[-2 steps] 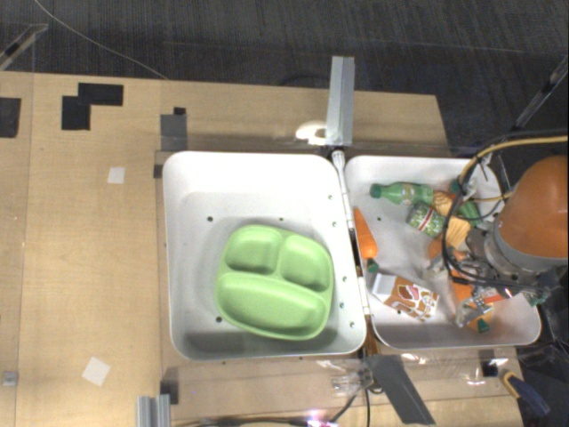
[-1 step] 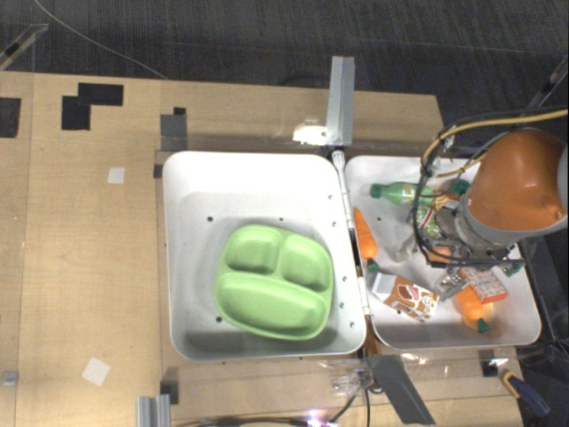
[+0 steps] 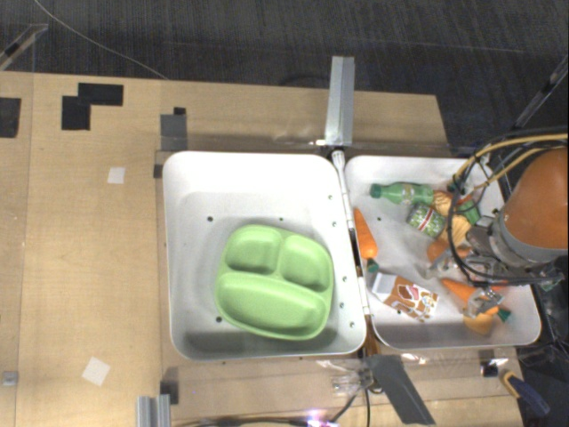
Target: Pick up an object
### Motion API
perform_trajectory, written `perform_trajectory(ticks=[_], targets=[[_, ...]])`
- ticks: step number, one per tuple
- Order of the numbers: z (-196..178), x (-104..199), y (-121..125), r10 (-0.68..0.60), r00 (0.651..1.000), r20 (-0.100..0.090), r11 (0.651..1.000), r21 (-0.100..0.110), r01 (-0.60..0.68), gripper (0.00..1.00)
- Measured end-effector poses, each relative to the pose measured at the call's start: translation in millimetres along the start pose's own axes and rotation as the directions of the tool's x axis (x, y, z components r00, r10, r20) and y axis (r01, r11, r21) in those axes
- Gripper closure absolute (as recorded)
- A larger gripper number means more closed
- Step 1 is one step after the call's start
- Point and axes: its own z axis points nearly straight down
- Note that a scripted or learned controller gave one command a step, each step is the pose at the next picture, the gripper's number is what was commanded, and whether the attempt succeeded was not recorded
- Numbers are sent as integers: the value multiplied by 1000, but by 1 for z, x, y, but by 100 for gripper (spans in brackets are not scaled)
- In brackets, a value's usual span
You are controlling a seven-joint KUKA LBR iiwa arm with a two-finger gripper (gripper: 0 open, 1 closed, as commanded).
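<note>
The right bin (image 3: pixel 391 332) holds several small items. A green bottle (image 3: pixel 402 191) lies near its far edge, with a green can with a red label (image 3: pixel 428 220) beside it. An orange carrot (image 3: pixel 364 233) lies along the left wall. A printed snack packet (image 3: pixel 412 297) lies near the front. My gripper (image 3: pixel 484 302) reaches down into the bin's right side, low over orange toy pieces (image 3: pixel 481 324). Cables and the wrist hide the items right under it.
The left bin (image 3: pixel 187 238) holds a green divided plate (image 3: pixel 276 281) at its middle. A metal divider post (image 3: pixel 340 105) stands behind the seam between the bins. The arm's orange band (image 3: pixel 540 201) and looped cables (image 3: pixel 498 154) overhang the right bin's right edge.
</note>
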Motion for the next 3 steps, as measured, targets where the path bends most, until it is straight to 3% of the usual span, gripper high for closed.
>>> perform_trajectory(ticks=[1,2,3], targets=[[-1,-12,35,-193,981,2,981,4,193,0],[-1,-9,31,-285,959,4,959,3,285,0],[-1,0,30,-247,969,6,969,2,247,0]])
